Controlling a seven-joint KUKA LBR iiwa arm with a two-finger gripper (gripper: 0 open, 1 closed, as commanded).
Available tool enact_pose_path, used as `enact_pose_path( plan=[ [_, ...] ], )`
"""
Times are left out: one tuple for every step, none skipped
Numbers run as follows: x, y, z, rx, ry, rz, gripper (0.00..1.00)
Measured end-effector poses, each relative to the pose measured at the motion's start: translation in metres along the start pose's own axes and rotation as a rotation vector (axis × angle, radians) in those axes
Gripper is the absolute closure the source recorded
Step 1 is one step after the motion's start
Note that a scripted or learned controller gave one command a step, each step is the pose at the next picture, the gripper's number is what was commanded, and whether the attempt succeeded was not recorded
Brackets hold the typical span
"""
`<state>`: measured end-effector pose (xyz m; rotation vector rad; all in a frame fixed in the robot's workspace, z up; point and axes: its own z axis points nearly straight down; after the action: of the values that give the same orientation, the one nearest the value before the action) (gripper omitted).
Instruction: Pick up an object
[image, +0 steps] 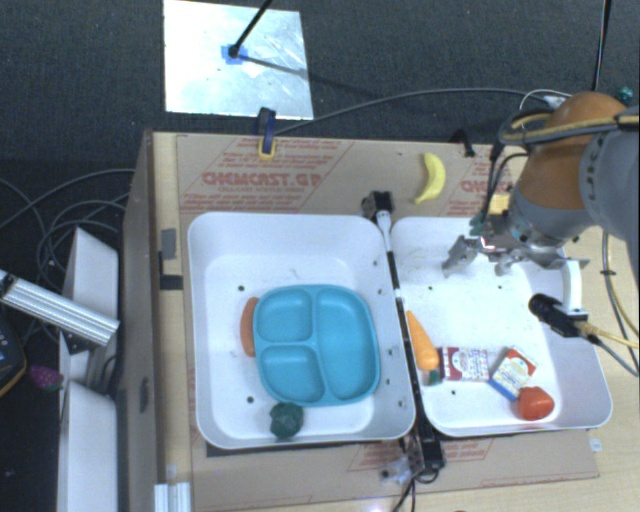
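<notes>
Nearest the camera, a dark green lumpy ball (286, 420) lies at the left white bin's (225, 260) front edge, just below a light blue divided plastic plate (317, 343) with an orange sausage-shaped piece (247, 326) touching its left rim. Across the divider, the right white bin (590, 395) holds an orange carrot (423, 346), a red-and-white carton (464, 363), a small blue-and-white box (511, 372) and a red tomato-like ball (535, 403). The gripper (487, 252) hovers over this bin's bare rear part, its fingers spread around nothing. A yellow banana (432, 178) lies on the board behind.
</notes>
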<state>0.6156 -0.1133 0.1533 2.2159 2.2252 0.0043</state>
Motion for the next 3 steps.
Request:
enact_pose_path(
  plan=[
    [-0.049, -0.023, 0.008, 0.003, -0.003, 0.003, 0.00],
    [-0.094, -0.078, 0.069, 0.003, -0.002, 0.003, 0.00],
    [-0.093, -0.076, 0.058, 0.000, -0.002, 0.002, 1.00]
  ],
)
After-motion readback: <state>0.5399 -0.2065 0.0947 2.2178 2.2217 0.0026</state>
